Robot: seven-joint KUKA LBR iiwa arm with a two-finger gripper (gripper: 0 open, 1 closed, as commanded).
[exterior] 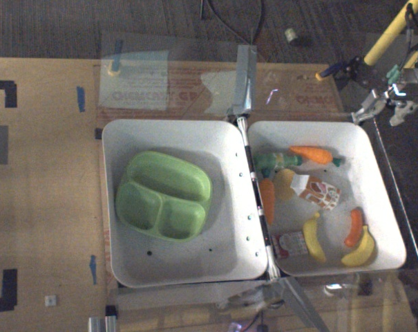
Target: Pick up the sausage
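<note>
Your left bin (119, 185) holds a green divided plate (164, 195). The right bin (381, 185) holds the sausage (354, 227), lower right beside a banana (359, 250), well below the gripper (392, 102) hanging outside the bin's upper-right corner, grip state unclear.

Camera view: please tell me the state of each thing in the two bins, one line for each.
green divided plate: right way up in the left bin.
sausage: lying in the right bin, beside a banana, not held.
carrot: lying flat near the far wall.
second banana: lying flat.
small carton: lying on its side.
</note>
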